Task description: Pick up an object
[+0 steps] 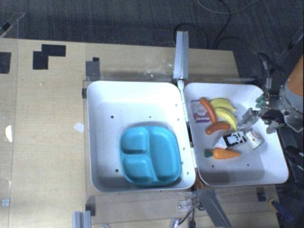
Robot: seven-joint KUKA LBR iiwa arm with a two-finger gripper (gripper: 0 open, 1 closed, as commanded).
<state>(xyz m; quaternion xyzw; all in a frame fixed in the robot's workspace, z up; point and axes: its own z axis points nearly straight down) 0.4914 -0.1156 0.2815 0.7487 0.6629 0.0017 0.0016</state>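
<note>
The right bin (247,175) holds a yellow banana (225,111), two orange-red sausages (208,109) (217,127), a carrot (225,153), a small red-and-white packet (196,111), a black-and-white block (234,139) and a small white cylinder (255,139). My gripper (257,123) hangs over the bin's right side, just above the cylinder and the block. It is open, one grey finger (246,118) slanting towards the banana, and nothing sits between the fingers.
A blue divided tray (150,155) lies in the left bin (109,108). A metal post (181,56) stands behind the divider between the bins. The arm's grey and orange body (294,94) fills the right edge.
</note>
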